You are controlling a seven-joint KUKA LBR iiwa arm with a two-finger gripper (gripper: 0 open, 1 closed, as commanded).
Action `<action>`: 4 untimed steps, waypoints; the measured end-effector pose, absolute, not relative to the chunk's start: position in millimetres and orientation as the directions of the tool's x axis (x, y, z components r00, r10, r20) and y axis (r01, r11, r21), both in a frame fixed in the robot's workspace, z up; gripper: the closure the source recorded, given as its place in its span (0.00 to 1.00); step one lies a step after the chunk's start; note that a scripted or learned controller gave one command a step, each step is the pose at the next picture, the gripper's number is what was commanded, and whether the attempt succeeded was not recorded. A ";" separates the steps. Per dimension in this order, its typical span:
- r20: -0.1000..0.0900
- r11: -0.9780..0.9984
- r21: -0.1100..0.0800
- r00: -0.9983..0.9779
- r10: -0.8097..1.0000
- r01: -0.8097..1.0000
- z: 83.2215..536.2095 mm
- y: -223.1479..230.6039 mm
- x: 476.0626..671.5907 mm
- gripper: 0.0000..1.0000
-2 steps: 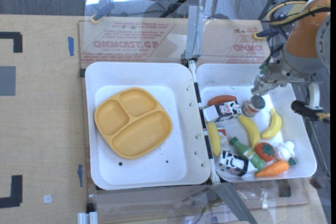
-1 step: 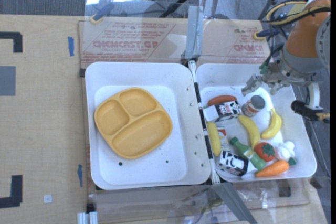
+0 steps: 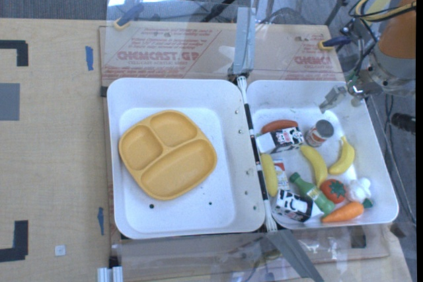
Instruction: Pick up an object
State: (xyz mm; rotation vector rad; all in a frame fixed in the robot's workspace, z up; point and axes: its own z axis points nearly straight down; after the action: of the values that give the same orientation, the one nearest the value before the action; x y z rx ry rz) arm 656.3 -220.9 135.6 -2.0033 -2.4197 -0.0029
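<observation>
The right bin (image 3: 380, 142) holds several toy foods: a red sausage (image 3: 281, 125), a black-and-white carton (image 3: 285, 138), a small can (image 3: 320, 133), two bananas (image 3: 314, 163) (image 3: 344, 155), a green bottle (image 3: 306, 187), a tomato (image 3: 334, 190) and a carrot (image 3: 342, 212). My gripper (image 3: 342, 96) hangs over the bin's far right corner, above and to the right of the can. It is open with nothing between its fingers.
A yellow divided plate (image 3: 168, 154) lies in the left bin (image 3: 125, 214). A second carton (image 3: 293, 205), a yellow piece (image 3: 269, 174) by the divider and a white item (image 3: 360, 189) also lie in the right bin. Cables (image 3: 377, 3) hang by the arm.
</observation>
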 end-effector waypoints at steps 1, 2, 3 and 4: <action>0.000 0.311 -0.001 -0.311 0.951 0.951 143.1 -161.6 667.0 0.00; -0.003 0.276 0.006 -0.276 0.961 0.961 106.0 -166.5 632.6 0.00; -0.004 0.274 0.007 -0.274 0.962 0.962 115.5 -167.3 632.5 1.00; -0.004 0.274 0.007 -0.274 0.962 0.962 115.4 -167.3 632.4 0.00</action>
State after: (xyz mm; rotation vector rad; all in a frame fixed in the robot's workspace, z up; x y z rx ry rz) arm 632.4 -167.3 115.4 -1.8972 -2.5129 -0.0056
